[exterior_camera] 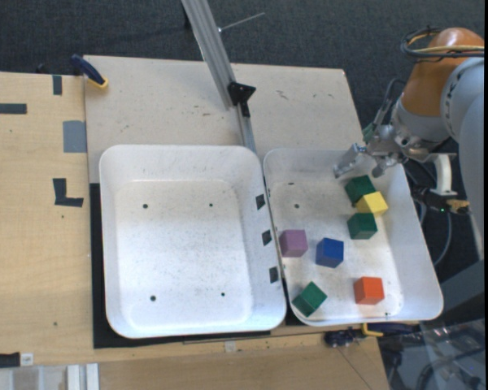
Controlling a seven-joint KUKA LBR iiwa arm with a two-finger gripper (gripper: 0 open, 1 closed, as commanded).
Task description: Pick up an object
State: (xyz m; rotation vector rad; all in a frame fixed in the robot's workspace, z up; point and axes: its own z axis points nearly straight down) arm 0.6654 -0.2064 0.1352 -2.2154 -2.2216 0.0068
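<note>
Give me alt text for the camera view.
The gripper hovers over the right bin, just above a green cube touching a yellow cube. Green, purple, blue and orange cubes lie scattered below; the left bin sits alongside.

Mounted above the bench, fixed, looking down at a slant. Far enough off to take in both shallow white plastic bins, the left one (179, 238) and the right one (350, 234), side by side at mid-frame. Also framed the pale wooden bench top (163, 104) behind them, dark carpeted floor (309, 15) along the top edge, and the grey arm with its orange band (439, 75) at the right edge. Crossed near the top by a slanted grey metal rail (211, 43).
</note>
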